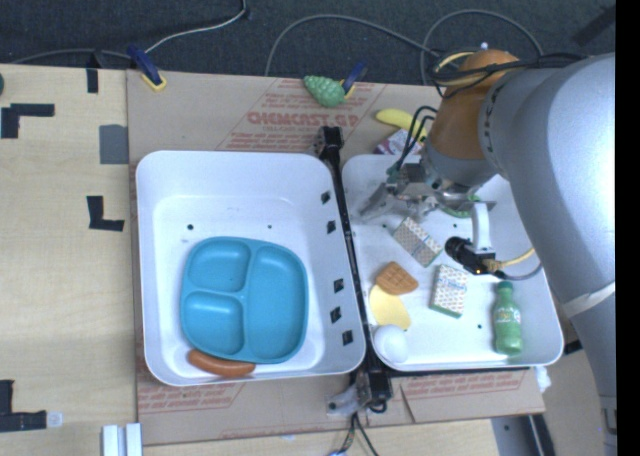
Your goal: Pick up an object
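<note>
Nearest the camera's edge of the right-hand white bin (545, 349), a white egg-shaped piece (390, 344) and a yellow wedge (390, 309) are lying just beside each other. A green plastic bottle (507, 319) is lying along the right wall.

Next up: a tan waffle-like piece (396, 278), then a pale patterned packet (449, 290) and a grey speckled block (415, 241).

My gripper (392, 194) is hanging over the far part of this bin, near the divider, just above that speckled block. I am not able to make out how it is set; arm and wrist are covering too much.

In the left bin (160, 174), a blue sectioned plastic tray (245, 299) is sitting with an orange sausage-shaped toy (220, 364) against its near rim. Well apart from me.

Judgement: the speckled block is the closest candidate. To do it well, I am centring over it, squaring to its long edges, and descending straight, keeping clear of the packet beside it.
</note>
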Robot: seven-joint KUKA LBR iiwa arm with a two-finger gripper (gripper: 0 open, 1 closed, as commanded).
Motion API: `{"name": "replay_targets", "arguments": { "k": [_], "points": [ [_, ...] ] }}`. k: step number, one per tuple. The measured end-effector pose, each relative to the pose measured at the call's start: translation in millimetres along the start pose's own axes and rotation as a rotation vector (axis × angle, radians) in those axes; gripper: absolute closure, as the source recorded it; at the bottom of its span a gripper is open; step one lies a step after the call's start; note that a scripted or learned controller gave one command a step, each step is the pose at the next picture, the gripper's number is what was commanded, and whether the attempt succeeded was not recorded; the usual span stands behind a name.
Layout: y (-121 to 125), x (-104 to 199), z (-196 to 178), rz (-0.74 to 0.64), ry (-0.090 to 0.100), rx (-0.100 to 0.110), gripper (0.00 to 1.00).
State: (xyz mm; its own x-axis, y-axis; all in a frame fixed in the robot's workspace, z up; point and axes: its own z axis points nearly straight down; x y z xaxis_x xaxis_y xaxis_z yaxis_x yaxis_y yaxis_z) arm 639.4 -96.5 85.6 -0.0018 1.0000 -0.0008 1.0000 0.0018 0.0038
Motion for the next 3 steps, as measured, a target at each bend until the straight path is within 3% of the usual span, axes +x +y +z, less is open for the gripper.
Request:
{"name": "replay_targets", "arguments": {
  "k": [1, 2, 3],
  "points": [
    [-32.9, -29.7, -0.9, 0.002, -0.001, 0.0, 0.0],
    [-32.7, -29.7, -10.5, 0.001, -0.002, 0.0, 1.0],
    [-43.0, 35.7, -99.8, -0.001, 0.002, 0.002, 1.0]
  ]
}}
